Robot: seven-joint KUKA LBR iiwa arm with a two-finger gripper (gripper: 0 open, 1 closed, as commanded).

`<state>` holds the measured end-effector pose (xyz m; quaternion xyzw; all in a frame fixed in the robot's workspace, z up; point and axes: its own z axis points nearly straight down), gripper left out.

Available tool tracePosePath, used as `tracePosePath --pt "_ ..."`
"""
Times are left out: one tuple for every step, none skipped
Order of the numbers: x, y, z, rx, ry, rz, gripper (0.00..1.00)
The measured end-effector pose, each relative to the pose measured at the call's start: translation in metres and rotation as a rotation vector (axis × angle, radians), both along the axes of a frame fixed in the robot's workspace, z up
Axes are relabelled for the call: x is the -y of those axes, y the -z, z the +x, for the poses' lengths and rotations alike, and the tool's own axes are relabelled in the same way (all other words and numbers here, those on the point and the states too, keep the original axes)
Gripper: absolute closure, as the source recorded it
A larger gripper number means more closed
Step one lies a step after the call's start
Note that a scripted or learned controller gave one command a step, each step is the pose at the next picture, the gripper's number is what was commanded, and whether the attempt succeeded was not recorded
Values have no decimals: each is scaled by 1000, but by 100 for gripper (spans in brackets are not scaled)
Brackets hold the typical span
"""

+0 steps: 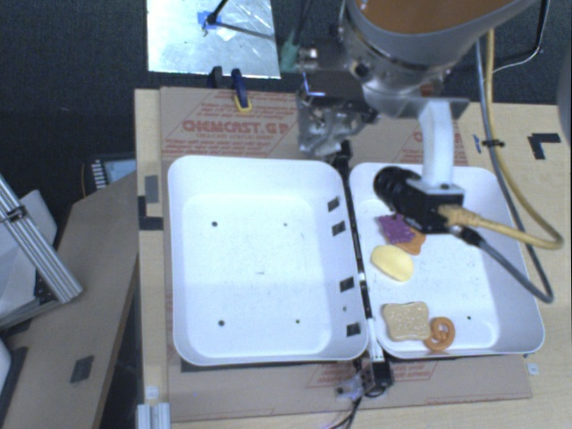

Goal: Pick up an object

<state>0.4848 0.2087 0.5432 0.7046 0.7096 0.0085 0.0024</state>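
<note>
Bench (536, 123), two white bins. Gripper (332, 141) hangs at 12 o'clock of the seam between them; I cannot tell how wide it stands. Nothing is lifted yet. Purple piece (393, 229), yellow piece (393, 263) and toast (405, 320) lie in the right bin (483, 284), 7 to 10 o'clock. Approach and grasp remain.

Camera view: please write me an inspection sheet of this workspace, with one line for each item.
Surface: two white bins, left bin and right bin, on printed cardboard.
Job's things: in the right bin a purple piece, a yellow oval, a toast slice and a pretzel beside it.
Clutter: nothing seen.
Tool: the tool hangs over the far end of the gap between the bins; grip state not readable.
Cables: grey cable looping over the right bin; thin wires at the bench's front edge.
Surroundings: foil sheet behind the bench; aluminium profile at the left.
</note>
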Motion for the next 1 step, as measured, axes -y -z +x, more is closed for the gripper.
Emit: tracePosePath --pt "-27 8 3 -13 1 -6 100"
